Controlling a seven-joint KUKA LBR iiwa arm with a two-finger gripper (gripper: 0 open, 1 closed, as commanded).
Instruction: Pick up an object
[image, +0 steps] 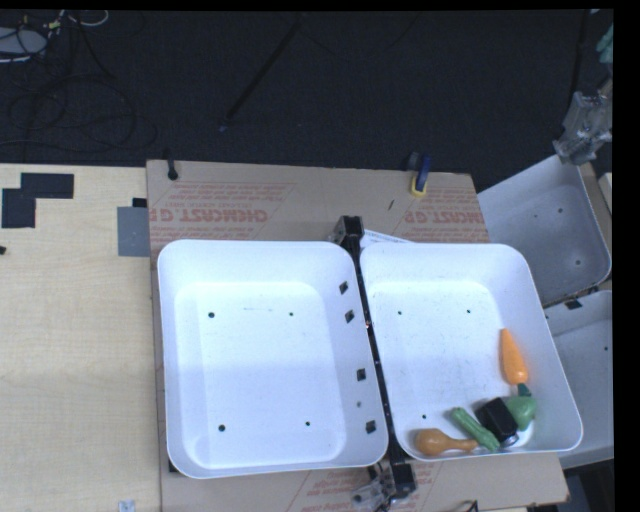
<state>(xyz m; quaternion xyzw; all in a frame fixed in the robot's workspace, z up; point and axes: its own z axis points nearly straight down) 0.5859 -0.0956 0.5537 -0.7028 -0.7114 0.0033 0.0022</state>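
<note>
Several small objects lie in the right bin (440, 320), all at its right side and near right corner. An orange carrot-shaped piece (513, 358) rests against the right wall. Below it a green piece (521, 407) touches a black block (497, 419). A green stick (473, 428) lies slanted beside the block. A yellow-orange pear-shaped piece (441, 441) lies at the near wall. A grey mechanical end, apparently my gripper (585, 125), hangs at the top right, far above and behind the bins and well away from every object.
The left bin (250, 380) stands beside the right one on a cardboard sheet (300, 205). A grey metal plate (555, 225) slants at the right. A small blue-and-yellow clip (421, 173) sits on the cardboard's far edge.
</note>
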